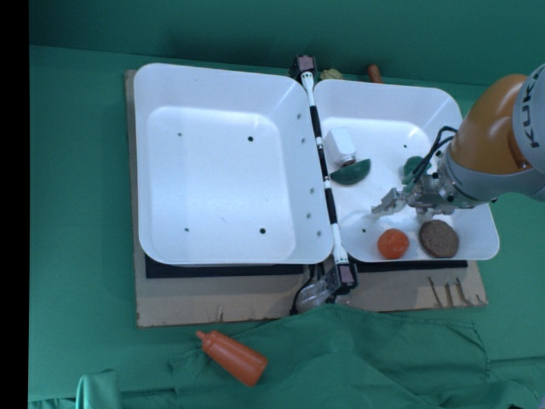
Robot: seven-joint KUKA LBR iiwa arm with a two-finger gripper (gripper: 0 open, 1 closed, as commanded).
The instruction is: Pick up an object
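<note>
The right white bin (477, 244) holds several objects. A white block (341, 145) lies near its left wall, and a dark green wedge (351, 173) rests just below the block. An orange ball (392, 244) and a brown disc (438, 239) sit near the front rim. A teal piece (413, 166) is partly hidden behind the wrist. My gripper (390, 201) hovers low over the bin's middle, just above the orange ball and left of the brown disc. I see nothing held in it.
The left white bin (153, 143) lies beside the right one, split from it by a black-and-white divider (322, 156). An orange bottle (232, 358) lies on the green cloth in front. Small items (373, 73) sit behind the right bin.
</note>
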